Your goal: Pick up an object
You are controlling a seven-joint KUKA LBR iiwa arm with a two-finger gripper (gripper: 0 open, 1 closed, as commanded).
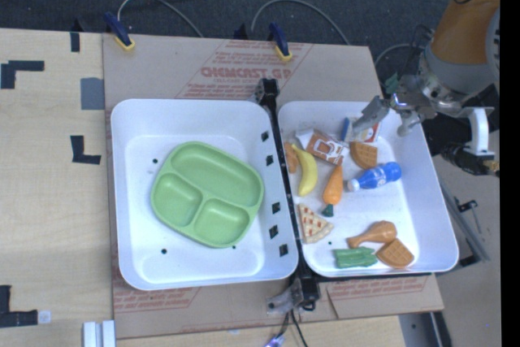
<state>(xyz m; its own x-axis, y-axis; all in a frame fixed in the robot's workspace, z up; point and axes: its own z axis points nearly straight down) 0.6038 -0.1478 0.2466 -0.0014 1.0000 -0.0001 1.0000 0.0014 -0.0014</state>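
Note:
The right bin (435,207) holds several toy foods: a yellow banana (306,171), a carrot (333,185), a blue bottle (376,176), an orange snack box (327,149), an orange wedge (364,154), a pizza slice (313,223), a chicken drumstick (374,235), a green piece (355,258) and a brown bread piece (396,254). My gripper (382,126) hangs over the bin's far right corner, above the orange wedge and the bottle. It is open, and nothing sits between its fingers (366,122).
A green divided plate (207,193) lies in the left bin (130,199). A black divider (280,191) joins the two bins. Cables and two blue-and-yellow clamps (119,30) run along the back of the cardboard sheet.

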